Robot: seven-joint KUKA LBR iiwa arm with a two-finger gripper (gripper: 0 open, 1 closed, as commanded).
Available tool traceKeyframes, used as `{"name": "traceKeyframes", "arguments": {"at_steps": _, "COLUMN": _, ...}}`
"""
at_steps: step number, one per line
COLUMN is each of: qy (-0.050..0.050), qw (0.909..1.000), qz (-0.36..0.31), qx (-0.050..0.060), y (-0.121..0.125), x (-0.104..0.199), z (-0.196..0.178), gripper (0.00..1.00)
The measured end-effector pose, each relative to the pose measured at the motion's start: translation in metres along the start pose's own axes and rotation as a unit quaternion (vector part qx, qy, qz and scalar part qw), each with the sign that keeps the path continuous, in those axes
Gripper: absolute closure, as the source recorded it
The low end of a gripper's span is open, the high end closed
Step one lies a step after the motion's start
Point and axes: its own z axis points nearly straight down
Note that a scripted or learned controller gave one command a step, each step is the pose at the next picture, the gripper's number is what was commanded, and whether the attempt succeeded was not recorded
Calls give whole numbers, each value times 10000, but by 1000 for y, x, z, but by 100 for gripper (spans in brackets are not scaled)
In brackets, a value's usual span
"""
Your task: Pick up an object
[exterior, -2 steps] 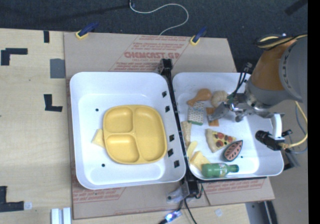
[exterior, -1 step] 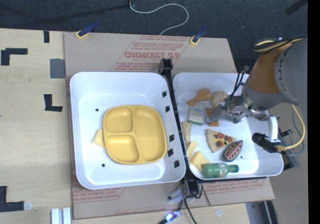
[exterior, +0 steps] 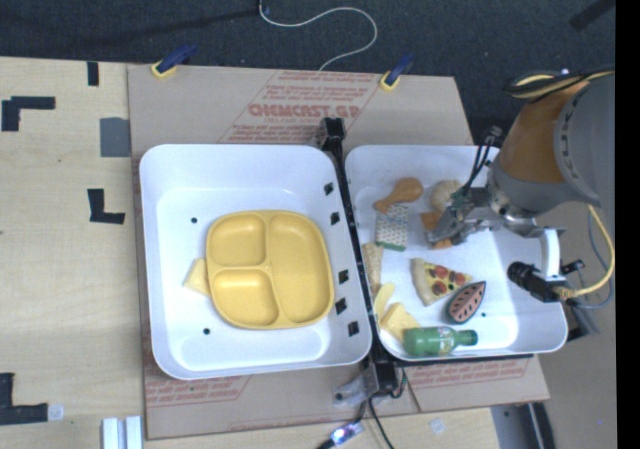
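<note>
In the right bin [exterior: 500,332] lie several toy food items: a brown drumstick [exterior: 400,192], a pale round piece [exterior: 443,193], a green-and-white square [exterior: 392,228], a pizza slice [exterior: 436,279], a dark oval piece with a red face [exterior: 466,301], a green bottle [exterior: 438,340] and yellow wedges [exterior: 392,314]. My gripper [exterior: 452,226] is low in this bin, just right of the square and above the pizza slice, beside a small orange piece [exterior: 431,220]. Nothing shows clearly between its tips.
The left bin [exterior: 170,187] holds a yellow divided plate [exterior: 270,268] with a yellow wedge [exterior: 194,277] poking out at its left. A black divider [exterior: 345,237] separates the bins. The grey arm [exterior: 560,157] covers the right bin's far right corner. Cardboard lies under both bins.
</note>
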Motion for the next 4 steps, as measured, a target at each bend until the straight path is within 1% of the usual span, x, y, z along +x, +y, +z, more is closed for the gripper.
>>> {"name": "traceKeyframes", "arguments": {"at_steps": 1, "qy": 8, "qw": 10000, "qz": 8, "qx": -4, "y": 10, "x": 2, "z": -55, "gripper": 100}}
{"name": "traceKeyframes", "arguments": {"at_steps": 2, "qy": 3, "qw": 10000, "qz": 15, "qx": -11, "y": 5, "x": -6, "z": -110, "gripper": 100}}
{"name": "traceKeyframes", "arguments": {"at_steps": 3, "qy": 11, "qw": 10000, "qz": 10, "qx": 3, "y": 5, "x": -5, "z": -130, "gripper": 100}}
{"name": "traceKeyframes", "arguments": {"at_steps": 4, "qy": 11, "qw": 10000, "qz": -1, "qx": 19, "y": -9, "x": 40, "z": -121, "gripper": 100}}
